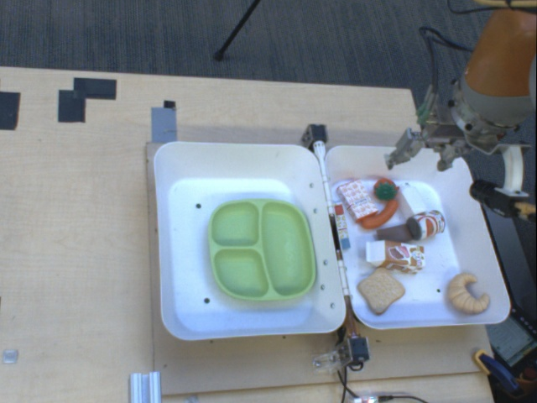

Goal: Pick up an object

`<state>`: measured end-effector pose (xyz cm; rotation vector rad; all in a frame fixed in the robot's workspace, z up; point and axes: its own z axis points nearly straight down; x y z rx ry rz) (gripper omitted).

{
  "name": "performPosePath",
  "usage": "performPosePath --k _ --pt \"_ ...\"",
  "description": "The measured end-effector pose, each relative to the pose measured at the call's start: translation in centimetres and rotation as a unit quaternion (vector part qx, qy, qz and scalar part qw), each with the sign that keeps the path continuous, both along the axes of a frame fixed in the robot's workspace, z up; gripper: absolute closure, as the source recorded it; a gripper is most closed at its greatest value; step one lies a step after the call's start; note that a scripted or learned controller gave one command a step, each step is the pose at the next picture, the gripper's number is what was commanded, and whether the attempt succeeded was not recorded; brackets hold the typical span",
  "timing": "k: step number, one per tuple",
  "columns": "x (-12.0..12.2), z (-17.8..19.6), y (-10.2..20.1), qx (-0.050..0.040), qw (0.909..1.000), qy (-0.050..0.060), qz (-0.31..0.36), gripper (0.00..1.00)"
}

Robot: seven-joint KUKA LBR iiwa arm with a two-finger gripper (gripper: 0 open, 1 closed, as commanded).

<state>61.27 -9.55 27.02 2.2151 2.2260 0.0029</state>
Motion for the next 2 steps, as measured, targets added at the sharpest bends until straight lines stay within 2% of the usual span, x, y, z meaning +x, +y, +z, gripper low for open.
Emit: performPosePath --k 1,2 --pt "-2.4 -15.5 -3.3 -0.0001 1.0000 0.001 -0.002 0.00" --pt "5.0 -18.0 -2.2 0.0003 1.0000 0.008 -0.003 0.00"
